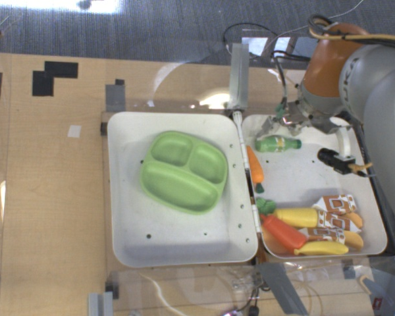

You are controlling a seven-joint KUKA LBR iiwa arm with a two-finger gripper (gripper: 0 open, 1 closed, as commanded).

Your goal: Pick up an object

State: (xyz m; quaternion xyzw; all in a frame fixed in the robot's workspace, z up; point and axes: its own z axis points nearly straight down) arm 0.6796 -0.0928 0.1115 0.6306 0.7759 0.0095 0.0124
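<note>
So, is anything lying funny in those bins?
Yes. The green bottle lies tipped on its side at the far end of the right bin, beside the hand. The carrot is pushed up against that bin's left wall. Nothing looks spilled or broken.

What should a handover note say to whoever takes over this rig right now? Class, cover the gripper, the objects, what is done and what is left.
Gripper: at the far end of the right bin, close by the green bottle; no object visibly held.
Right bin also holds a carrot along its left wall, and a red pepper, banana and patterned packet at the near end.
Left bin: green divided plate.
Done: nothing lifted yet.
Left: grasp and lift one object, probably the bottle.
</note>
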